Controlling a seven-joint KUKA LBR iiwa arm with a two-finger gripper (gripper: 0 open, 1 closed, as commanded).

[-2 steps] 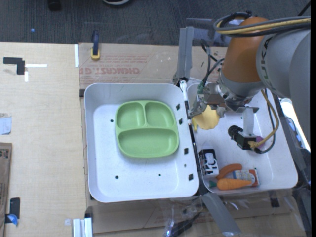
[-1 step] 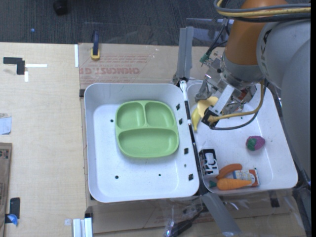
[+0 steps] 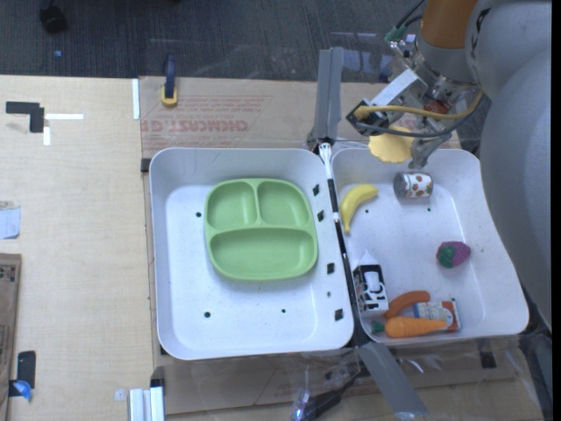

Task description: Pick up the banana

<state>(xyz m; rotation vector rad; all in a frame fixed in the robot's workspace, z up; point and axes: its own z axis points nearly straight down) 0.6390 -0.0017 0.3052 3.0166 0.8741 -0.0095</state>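
Note:
The banana (image 3: 357, 202) is yellow and curved, and it lies in the right bin (image 3: 491, 235) close to its left wall, near the far end. My gripper (image 3: 420, 154) hangs over the far edge of that bin, to the right of the banana and further back, apart from it. A pale yellow flat piece (image 3: 390, 147) shows just left of the gripper; I cannot tell whether it is held or resting on the rim.
A small patterned can (image 3: 415, 185) stands right below the gripper. A purple-and-green item (image 3: 453, 253), a black-and-white box (image 3: 371, 288), a carrot (image 3: 414, 326) and a small carton (image 3: 436, 312) lie nearer the front. In the left bin (image 3: 175, 261) sits a green divided plate (image 3: 261, 229).

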